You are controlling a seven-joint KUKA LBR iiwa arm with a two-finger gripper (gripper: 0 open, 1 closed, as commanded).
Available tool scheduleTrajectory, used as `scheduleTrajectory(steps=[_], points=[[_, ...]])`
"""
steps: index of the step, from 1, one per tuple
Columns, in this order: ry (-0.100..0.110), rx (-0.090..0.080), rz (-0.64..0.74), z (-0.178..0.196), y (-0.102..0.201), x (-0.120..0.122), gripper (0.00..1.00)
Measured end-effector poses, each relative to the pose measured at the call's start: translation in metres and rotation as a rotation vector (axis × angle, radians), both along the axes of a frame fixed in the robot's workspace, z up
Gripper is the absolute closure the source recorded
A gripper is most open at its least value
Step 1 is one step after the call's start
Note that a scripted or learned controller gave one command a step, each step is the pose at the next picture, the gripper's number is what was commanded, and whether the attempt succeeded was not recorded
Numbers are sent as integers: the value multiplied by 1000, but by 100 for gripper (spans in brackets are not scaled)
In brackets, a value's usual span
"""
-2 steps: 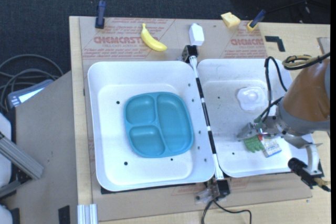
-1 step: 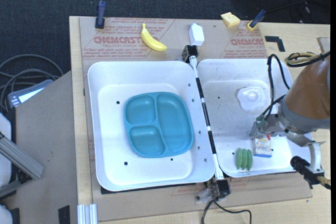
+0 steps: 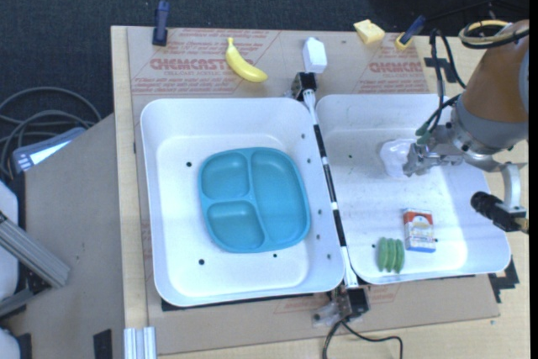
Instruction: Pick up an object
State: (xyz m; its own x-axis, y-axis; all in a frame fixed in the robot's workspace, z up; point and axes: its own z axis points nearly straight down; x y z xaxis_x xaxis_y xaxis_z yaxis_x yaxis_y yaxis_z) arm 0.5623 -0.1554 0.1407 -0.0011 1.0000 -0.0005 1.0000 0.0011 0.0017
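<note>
Claw (image 3: pixel 414 161) low in the right bin (image 3: pixel 361 130), right at a pale crumpled object (image 3: pixel 393 155), likely lined up for a grasp. Finger spread too blurred to tell, contact unclear. Nearer the camera from the claw, small carton (image 3: pixel 419 231) and green pod (image 3: pixel 389 254), lying loose. Far to its left, blue divided plate (image 3: pixel 252 199).

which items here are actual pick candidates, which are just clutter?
Pick candidates, right bin:
clear crumpled item by the gripper
small carton
green pea pod

Lying about:
blue divided plate, left bin
banana, bench
yellow block, bench
</note>
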Motion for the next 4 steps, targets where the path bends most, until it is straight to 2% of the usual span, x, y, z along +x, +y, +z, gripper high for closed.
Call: scheduleTrajectory(steps=[1, 2, 3, 4], points=[[1, 0, 0, -1, 0, 0, 0], [0, -1, 0, 79, 21, -39, 0], [4, 1, -2, 60, 8, -70, 0], [4, 1, -2, -29, 12, -84, 0]])
